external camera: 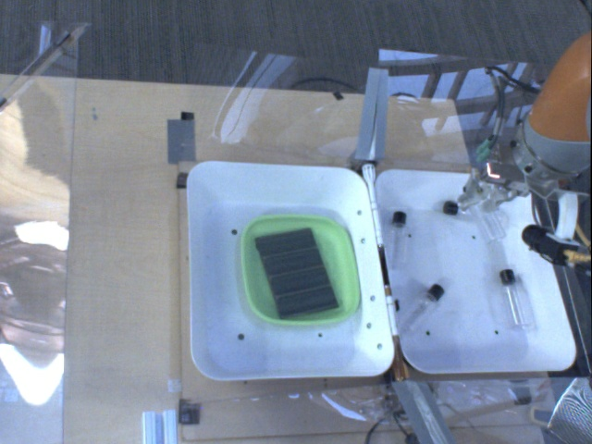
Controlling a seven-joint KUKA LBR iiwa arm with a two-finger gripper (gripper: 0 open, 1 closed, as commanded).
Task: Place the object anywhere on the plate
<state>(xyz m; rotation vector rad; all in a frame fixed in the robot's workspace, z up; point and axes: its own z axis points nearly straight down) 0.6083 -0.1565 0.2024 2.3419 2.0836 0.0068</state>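
The gripper (483,191) hovers over a clear vial (474,198); its grip state, impossible to tell. Light, slippery little tube, best pinched mid-body, bound for the green plate (252,289)

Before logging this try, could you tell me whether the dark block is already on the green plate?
Yes. The dark block lies flat inside the green plate, within its rim, in the left bin.

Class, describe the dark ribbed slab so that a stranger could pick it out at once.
Find the left white bin; a green plate sits in its middle. The dark ribbed slab lies flat on that plate, tilted slightly. Unlike the small clear, black-capped vials in the right bin, it is broad, rectangular and opaque.
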